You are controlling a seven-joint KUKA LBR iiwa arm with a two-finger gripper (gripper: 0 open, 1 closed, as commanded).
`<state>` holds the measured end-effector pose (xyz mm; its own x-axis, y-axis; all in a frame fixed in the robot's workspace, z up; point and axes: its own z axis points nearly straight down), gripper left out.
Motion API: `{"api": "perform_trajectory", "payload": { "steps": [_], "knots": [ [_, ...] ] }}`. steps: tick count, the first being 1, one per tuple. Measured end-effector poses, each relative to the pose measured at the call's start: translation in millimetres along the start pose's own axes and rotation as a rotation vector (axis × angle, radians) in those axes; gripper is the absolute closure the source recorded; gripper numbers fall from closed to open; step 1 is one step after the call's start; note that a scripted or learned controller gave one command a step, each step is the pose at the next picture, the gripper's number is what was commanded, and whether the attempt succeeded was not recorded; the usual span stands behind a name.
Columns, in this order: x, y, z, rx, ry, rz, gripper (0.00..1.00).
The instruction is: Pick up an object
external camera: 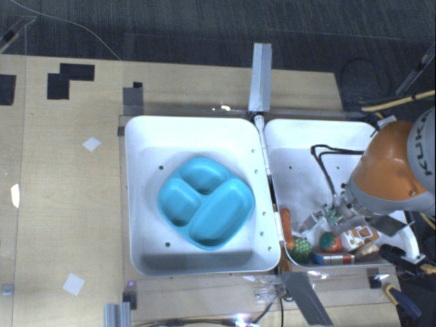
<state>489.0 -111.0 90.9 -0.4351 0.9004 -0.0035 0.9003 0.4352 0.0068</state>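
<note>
Reaching into the right bin (300, 138), gripper (329, 216) low over the clutter | finger state: cannot tell | carrot (287, 225), green ball (330, 241), marker (333, 258) by near wall | blue divided tray (206, 201) in left bin (136, 182)

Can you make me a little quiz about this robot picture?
1. True or false: the blue tray lies in the left bin.
2. How many hollows does the blue tray have? A) one B) three C) six
3. Fill in: the small toys, such as the carrot, are piled at the ____ end of the right bin.

Key:
1. True.
2. B, three.
3. Near (the bottom of the picture), under the arm.
</note>
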Motion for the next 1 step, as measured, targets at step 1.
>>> {"api": "perform_trajectory", "payload": {
  "steps": [1],
  "knots": [
    [12.9, 11.1, -2.8, 0.002, 0.001, -0.313, 0.0]
  ]
}}
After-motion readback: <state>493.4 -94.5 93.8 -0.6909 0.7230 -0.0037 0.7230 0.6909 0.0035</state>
